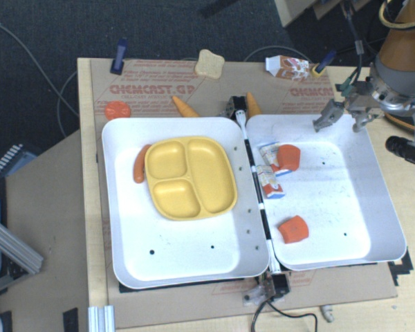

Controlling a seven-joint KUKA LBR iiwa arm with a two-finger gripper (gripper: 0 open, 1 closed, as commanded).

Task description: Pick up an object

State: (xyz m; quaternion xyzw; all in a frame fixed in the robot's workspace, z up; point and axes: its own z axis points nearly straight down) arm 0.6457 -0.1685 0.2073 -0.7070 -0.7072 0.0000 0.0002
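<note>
Above the right bin (373,206), the open jaws hover bare.

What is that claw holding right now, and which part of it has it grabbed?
Nothing is held. The gripper hangs open over the far edge of the right bin, with only bare air between its fingers.

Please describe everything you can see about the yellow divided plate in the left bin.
The yellow divided plate is a rounded rectangle that looks like matte plastic, with a raised rim and three compartments: two smaller ones on its left side, and one long one on its right. All three hold nothing. It lies flat, slightly rotated, in the upper middle of the left bin. A red sausage-shaped object lies along its upper left edge, close to or touching it. The tool is far away, over the right bin.
</note>
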